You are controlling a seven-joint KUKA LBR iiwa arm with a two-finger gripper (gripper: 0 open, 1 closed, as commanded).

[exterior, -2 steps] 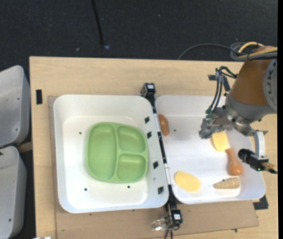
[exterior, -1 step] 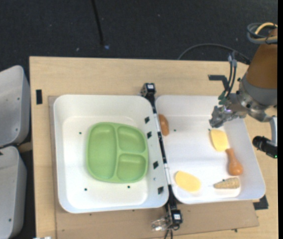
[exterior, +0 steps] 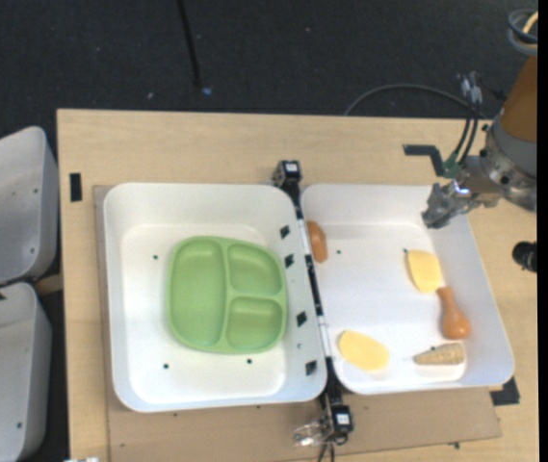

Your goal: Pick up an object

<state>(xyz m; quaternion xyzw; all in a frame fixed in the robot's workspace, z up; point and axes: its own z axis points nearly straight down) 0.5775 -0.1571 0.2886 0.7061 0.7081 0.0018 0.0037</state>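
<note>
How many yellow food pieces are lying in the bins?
2, both in the right bin: one yellow piece toward its right side, another yellow piece near its front edge. The green tray could hide something beneath it.
</note>
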